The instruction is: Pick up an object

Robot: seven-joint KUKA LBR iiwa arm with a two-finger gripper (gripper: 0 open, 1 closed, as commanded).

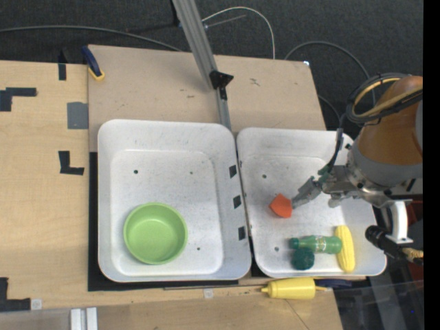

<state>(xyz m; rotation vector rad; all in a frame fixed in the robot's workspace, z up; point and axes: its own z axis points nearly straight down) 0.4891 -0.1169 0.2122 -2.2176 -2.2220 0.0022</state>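
A small orange block [280, 205] lies near the middle of the right bin [275, 150]. My gripper [301, 196] reaches in from the right, low over the bin floor, its tip just right of the orange block and very close to it. Whether it touches the block is unclear. Nearer the front of the same bin lie a green bottle [315, 244] on its side, a dark green object [301, 258] under its left end, and a yellow banana-shaped piece [346, 247] at its right end.
A light green bowl [155, 233] sits in the front left of the left bin [165, 139]. A yellow squeeze bottle [292, 289] lies on the bench just outside the right bin's front rim. A slanted metal pole [199, 36] ends near the bins' shared back edge.
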